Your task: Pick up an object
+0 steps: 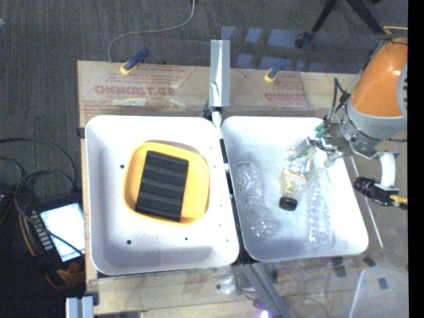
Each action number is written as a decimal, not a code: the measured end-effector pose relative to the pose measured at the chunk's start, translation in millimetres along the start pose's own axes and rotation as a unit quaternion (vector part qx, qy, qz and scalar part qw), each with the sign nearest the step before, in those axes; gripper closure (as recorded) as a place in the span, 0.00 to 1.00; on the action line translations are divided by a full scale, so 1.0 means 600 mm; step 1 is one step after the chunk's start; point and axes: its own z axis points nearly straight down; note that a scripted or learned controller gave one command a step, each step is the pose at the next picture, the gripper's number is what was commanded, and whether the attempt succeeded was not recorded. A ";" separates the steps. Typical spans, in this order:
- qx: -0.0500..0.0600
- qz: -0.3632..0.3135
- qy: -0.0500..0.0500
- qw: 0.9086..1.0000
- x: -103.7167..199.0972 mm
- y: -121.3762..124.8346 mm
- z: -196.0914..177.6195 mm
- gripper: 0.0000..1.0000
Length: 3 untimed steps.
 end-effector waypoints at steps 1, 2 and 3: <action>-0.003 -0.015 -0.001 1.000 -0.015 0.030 0.187 0.00; -0.002 -0.014 0.000 1.000 -0.014 0.029 0.174 1.00; -0.001 -0.061 0.000 0.998 0.137 0.036 0.026 1.00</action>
